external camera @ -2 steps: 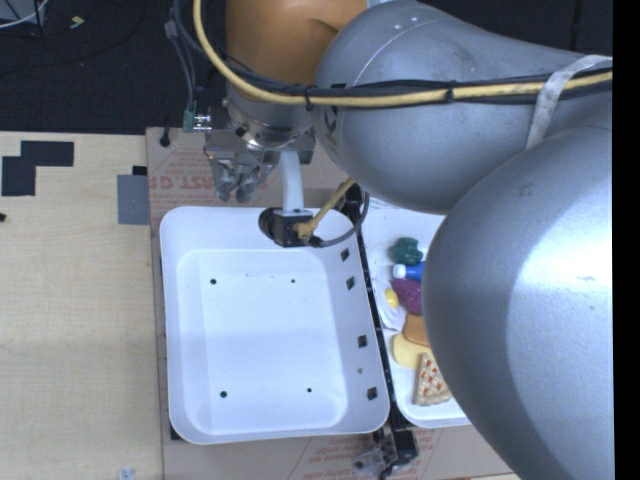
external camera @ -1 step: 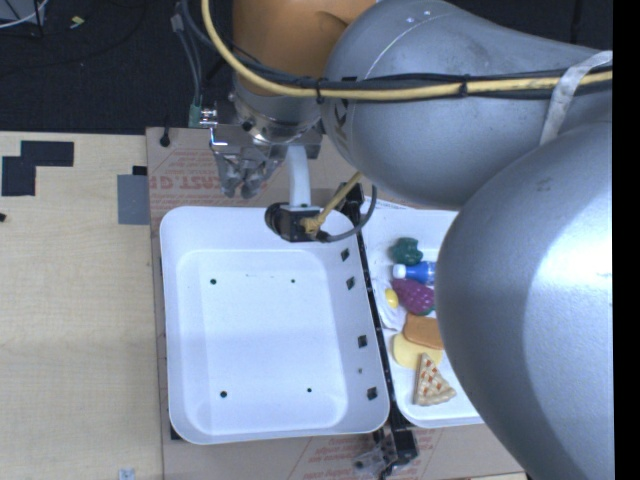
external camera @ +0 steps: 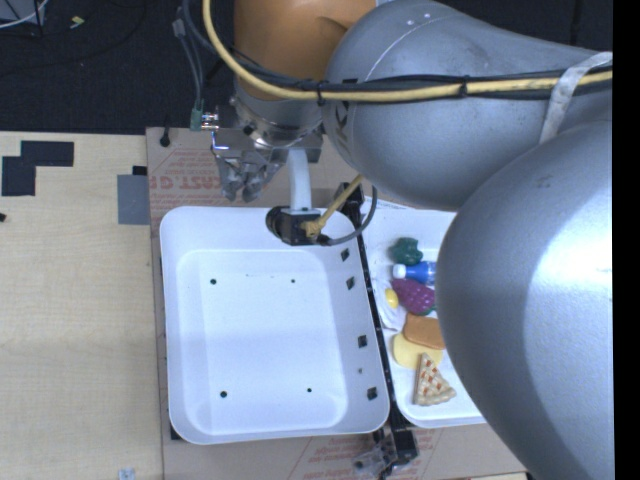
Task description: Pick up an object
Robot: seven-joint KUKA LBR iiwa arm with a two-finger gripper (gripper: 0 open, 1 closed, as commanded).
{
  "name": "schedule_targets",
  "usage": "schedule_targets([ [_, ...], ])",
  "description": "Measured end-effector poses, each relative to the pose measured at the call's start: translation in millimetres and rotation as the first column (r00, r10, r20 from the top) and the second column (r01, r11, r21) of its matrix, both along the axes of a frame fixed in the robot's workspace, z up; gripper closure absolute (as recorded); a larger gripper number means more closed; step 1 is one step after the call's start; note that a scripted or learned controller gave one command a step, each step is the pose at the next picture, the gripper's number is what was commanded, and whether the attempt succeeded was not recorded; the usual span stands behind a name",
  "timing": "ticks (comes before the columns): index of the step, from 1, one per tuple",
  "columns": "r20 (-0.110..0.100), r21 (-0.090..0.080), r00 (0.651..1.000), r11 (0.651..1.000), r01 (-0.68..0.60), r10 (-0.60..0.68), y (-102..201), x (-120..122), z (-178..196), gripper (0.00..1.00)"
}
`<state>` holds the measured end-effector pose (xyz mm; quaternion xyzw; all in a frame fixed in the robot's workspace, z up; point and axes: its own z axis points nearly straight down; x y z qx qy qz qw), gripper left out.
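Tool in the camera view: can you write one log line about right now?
tool: near left bin far rim | right bin: purple toy, pizza slice | pick: not yet

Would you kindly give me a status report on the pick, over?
Pincer over left bin's far rim, away from the toys. Toys lie in right bin, none lifted. Arm hides part of right bin.

Light: you see bright, even light from above | Glare: soft sheen on arm (external camera: 500, 118), left bin (external camera: 260, 338) nearly washed white | Shadow: faint grey over bin's far floor | Focus: near arm slightly soft | Top background dark
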<state>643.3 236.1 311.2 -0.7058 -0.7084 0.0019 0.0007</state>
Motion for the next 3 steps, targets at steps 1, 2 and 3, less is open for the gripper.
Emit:
schedule_targets([
  [1, 0.002, 0.0, 1.0, 1.0, 0.006, -0.006, -6, 0, 5, 1.0],
  [2, 0.002, 0.001, 1.0, 1.0, 0.0, 0.0, 7, 1, 11, 1.0],
  [3, 0.0, 0.0, 1.0, 1.0, -0.001, 0.001, 7, 0, 10, 1.0],
])
